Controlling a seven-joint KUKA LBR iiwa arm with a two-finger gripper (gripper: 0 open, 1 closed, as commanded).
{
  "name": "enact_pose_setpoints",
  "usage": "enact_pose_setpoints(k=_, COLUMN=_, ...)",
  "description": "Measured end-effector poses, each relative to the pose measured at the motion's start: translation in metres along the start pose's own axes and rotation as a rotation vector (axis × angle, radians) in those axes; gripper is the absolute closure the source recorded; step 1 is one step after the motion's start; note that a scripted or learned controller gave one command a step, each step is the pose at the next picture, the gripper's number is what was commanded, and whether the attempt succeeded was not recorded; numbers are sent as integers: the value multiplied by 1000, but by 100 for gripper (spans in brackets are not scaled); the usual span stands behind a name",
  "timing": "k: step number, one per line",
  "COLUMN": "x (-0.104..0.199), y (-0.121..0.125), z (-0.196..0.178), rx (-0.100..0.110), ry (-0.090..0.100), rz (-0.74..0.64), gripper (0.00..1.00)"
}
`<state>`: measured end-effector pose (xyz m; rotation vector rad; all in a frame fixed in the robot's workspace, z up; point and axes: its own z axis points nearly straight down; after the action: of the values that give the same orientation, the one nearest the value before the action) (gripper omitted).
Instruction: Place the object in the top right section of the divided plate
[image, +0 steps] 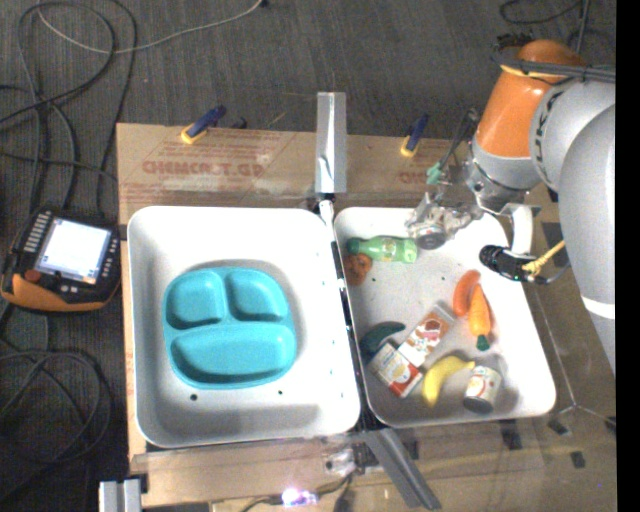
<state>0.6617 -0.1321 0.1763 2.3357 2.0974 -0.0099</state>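
camera view, near edge first: the right bin (535, 395) holds a small can (482, 388), a banana (443, 377), a red carton (410, 355), a dark green piece (380, 338) and a carrot (474, 303). beside it, the left bin (140, 330) carries the blue divided plate (232, 326). farther back lie a green bottle (385, 249) and a strawberry (359, 265). the gripper (436, 222) hangs over the bottle's right end; whether its claw is apart or together, i cannot tell.

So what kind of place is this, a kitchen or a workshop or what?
Most likely a robotics lab bench, not a kitchen. A robot arm reaches over two white bins, the food in the right one looks like plastic toys, and a handheld control screen and loose cables lie on the floor.
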Motion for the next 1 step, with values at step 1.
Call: enact_pose_setpoints(k=1, x=67, y=-1, z=-7, rx=0, ry=4, rz=-54, gripper=100)
